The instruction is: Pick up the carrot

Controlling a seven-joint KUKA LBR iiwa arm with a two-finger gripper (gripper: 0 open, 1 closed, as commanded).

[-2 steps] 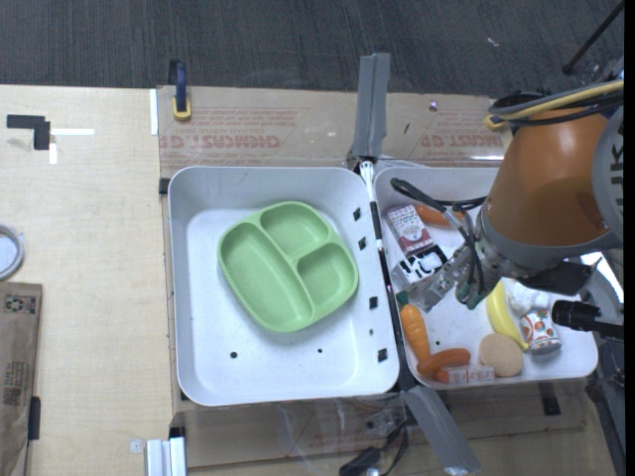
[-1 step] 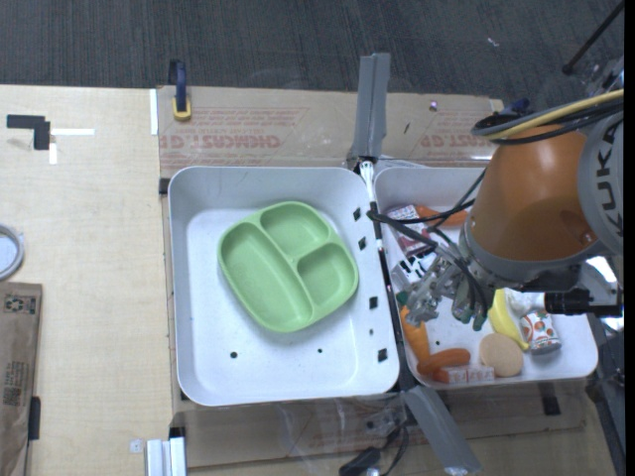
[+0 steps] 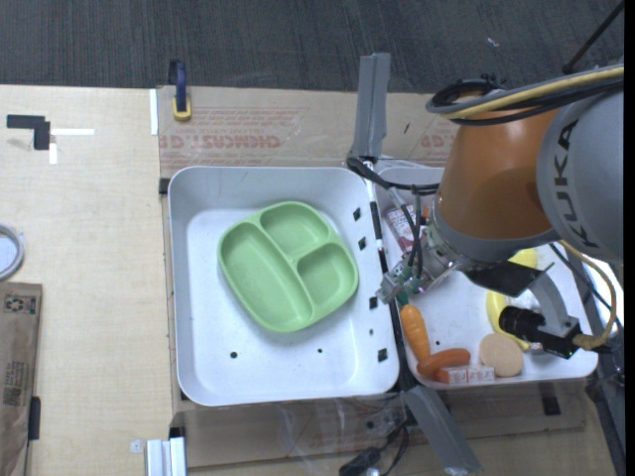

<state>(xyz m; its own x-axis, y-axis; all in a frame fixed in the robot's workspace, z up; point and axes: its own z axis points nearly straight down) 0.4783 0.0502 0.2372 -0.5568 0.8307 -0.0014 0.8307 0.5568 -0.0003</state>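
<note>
Orange carrot [image 3: 414, 333] lies lengthwise at the right bin's [image 3: 556, 373] 7 o'clock corner, just beside the near-left wall. Gripper [image 3: 405, 284] hangs just above its 12 o'clock end; grip state: cannot tell. Advice: descend over mid-carrot, close across its width, clear of the sausage [image 3: 444, 360]

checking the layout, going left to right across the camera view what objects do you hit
roll of tape → blue-handled clamp → green divided plate → carrot → round tan food item
</note>
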